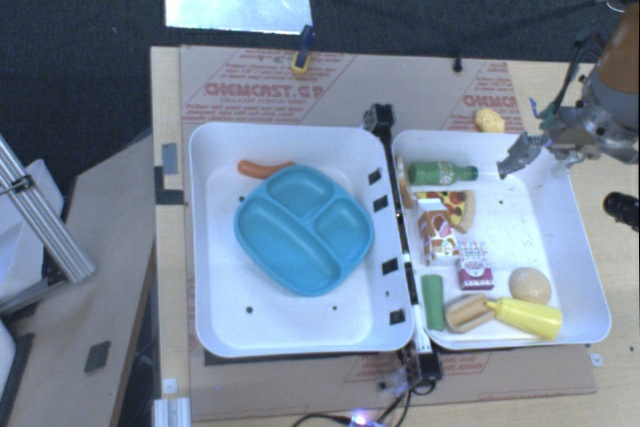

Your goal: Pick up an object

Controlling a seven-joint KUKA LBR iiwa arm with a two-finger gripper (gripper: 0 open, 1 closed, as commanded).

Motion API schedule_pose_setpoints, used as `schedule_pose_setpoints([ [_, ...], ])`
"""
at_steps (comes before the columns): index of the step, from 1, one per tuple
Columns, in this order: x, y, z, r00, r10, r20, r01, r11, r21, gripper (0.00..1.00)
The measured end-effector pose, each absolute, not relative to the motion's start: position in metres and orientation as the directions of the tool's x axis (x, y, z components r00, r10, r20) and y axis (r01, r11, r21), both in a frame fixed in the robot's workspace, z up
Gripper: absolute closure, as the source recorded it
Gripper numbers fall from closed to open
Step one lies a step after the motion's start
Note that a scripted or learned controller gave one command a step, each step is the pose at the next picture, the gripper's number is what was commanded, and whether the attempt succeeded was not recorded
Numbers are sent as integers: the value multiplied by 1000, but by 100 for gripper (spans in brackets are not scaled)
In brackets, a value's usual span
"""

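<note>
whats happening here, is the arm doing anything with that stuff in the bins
The robot's gripper hovers over the upper right of the right bin, just right of a green bottle, with nothing between its fingers. Toy food lies along that bin's left and lower parts: a pizza slice, a yellow bottle, a hot dog. The left bin holds a blue divided plate and an orange sausage. Nothing is picked up yet.

Right bin [585, 260] contents: green bottle [441, 173] lying on its side near the back; pizza slice [447, 206] just in front of it; small red-and-white packet [474, 267] mid-bin; green cylinder [432, 301] along left wall; hot dog [467, 312], tan egg-like ball [531, 285] and yellow bottle [529, 317] at the front.
</note>
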State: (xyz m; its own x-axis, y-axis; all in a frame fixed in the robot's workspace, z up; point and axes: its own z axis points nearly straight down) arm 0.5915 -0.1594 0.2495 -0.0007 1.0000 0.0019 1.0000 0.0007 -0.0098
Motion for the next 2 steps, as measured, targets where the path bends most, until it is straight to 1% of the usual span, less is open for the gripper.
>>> schedule_pose_setpoints([
  [1,594,-159,256,-3,1000,0,1000,3,2,0],
  [2,599,-164,211,-1,1000,0,1000,1,-1,0],
])
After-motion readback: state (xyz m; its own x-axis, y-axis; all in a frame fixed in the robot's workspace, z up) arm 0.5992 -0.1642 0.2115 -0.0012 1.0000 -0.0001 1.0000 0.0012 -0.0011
